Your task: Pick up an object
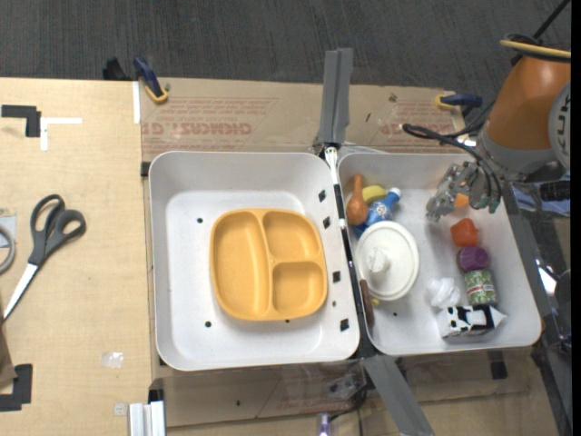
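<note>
- My pincer (459, 192) hangs over the back right part of the right white bin (413, 332); I cannot tell whether it is apart or together, and I see nothing between its tips.
- Just in front of it lies a small orange block-like toy (464, 232), then a purple round piece (472, 258) atop a green-labelled bottle (480, 287) along the right wall.
- At the front right corner sits a black-and-white cow-patterned carton (469, 320), with a crumpled white scrap (443, 292) beside it.
- A white lidded round pot (388, 260) sits toward the left wall; behind it are an orange bottle-shaped toy (357, 203) and a blue-and-white tube (380, 206).
- The left white bin (172, 271) carries a yellow plastic plate with 3 compartments (269, 263) at its middle.
- On the bench's left side lie black-handled scissors (44, 241).
</note>
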Robot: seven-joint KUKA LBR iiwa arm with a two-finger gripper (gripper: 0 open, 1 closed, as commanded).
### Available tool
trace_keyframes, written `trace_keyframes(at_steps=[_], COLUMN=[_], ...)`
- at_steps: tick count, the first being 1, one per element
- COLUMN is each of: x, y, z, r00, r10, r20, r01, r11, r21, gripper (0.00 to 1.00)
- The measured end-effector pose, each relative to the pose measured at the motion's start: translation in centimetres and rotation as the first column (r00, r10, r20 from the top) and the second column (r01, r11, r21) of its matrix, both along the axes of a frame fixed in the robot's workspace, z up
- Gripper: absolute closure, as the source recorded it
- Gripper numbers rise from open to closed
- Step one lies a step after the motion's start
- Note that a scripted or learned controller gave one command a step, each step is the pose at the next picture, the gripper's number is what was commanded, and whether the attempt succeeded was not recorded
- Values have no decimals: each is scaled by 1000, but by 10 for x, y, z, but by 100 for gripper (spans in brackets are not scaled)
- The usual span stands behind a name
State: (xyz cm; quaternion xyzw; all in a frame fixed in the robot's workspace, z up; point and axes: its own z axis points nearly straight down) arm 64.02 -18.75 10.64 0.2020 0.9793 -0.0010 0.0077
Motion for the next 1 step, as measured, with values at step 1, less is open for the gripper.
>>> trace_keyframes(at_steps=[1], x=[-20], y=[33], z=[118], r00=[999], r10=[-44], r20=[-9], r01=[44], r11=[999], r21=[4], gripper=[100])
